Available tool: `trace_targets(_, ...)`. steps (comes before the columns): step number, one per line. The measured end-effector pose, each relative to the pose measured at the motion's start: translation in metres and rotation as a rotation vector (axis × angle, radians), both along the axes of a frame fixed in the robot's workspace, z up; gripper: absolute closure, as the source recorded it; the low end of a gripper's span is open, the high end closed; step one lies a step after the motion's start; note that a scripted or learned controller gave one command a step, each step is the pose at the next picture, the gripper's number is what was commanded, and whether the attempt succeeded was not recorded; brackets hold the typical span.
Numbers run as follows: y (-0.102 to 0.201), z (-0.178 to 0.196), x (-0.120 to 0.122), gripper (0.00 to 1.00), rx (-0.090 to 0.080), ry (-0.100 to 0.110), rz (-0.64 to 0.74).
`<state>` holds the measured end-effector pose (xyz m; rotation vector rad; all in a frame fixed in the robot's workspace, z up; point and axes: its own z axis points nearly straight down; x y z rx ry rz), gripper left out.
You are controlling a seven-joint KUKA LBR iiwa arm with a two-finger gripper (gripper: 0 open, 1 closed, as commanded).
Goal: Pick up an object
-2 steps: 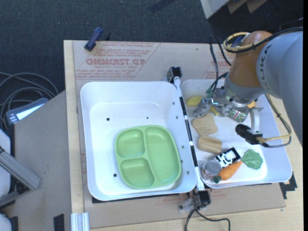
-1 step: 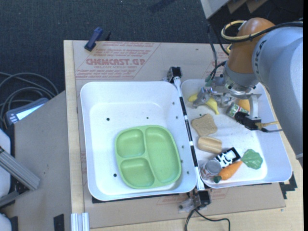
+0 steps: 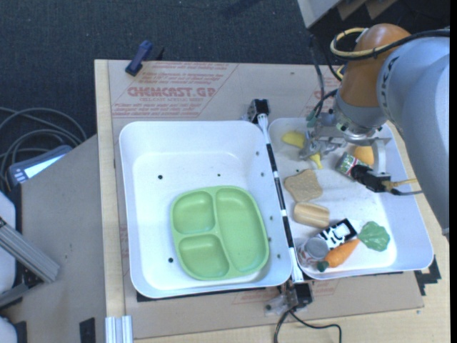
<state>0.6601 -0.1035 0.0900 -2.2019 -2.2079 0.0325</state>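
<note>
Nothing lifted yet, judging from the lie of things. Pincer [image 3: 314, 147] low in the right bin [image 3: 410, 252], just beside the yellow piece [image 3: 293, 139] at the far end; grip state impossible to tell from here (no object visible between the tips). Bread slice [image 3: 303, 185], roll [image 3: 311, 214], carrot [image 3: 340, 253] nearer than the yellow piece, all resting. Closing, gripping and raising left to do.
</note>
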Motion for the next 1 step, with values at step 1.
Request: trace_targets(1, 0.0566, 0.0954, -0.0487, 1.00, -0.001, -0.031, -0.001)
